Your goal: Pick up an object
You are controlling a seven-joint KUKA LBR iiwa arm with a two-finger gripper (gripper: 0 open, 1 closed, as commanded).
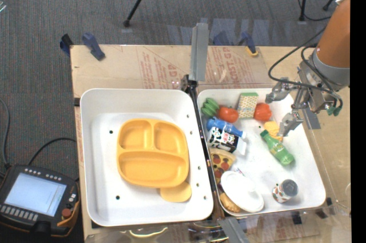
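While hovering, gripper (284,108) seemingly empty above green bottle (277,148).

We see the divided tray (153,153) lying in the left bin (91,122), and in the right bin (318,179) beside it the bottle (277,148) lies right of the milk carton (224,136).

Two white bins side by side on a plywood bench. Left bin (94,122) holding a yellow divided tray (152,152) with a yellow disc (176,194) tucked under its near corner. Right bin (313,176) crammed with toy food: green bottle (277,148), tomato (228,114), milk carton (222,139), white plate (242,191), small can (284,191). Gripper (287,116) hovering over the far right of that bin, just above the bottle, nothing between the fingers.
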